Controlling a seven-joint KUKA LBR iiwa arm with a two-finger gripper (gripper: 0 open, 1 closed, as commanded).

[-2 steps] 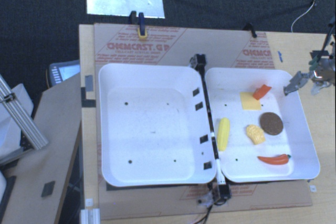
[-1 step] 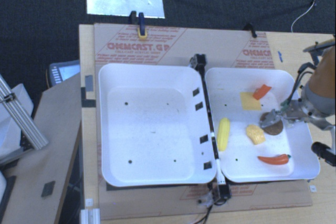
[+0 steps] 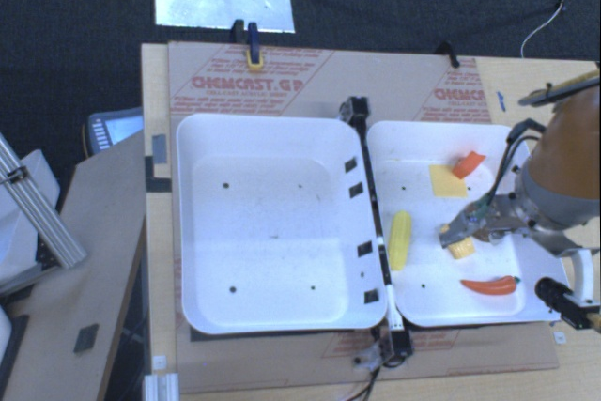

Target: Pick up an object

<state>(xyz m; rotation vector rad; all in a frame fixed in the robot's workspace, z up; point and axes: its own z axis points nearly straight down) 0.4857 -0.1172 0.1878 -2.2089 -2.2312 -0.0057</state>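
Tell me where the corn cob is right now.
The corn cob lies in the right bin, close to its left wall, left of the gripper and up-left of the red chili pepper.

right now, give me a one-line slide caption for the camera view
Arm's gripper low over a small yellow piece in the right bin.

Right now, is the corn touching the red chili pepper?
Apart. The camera view shows bare white bin floor between the corn and the chili pepper.
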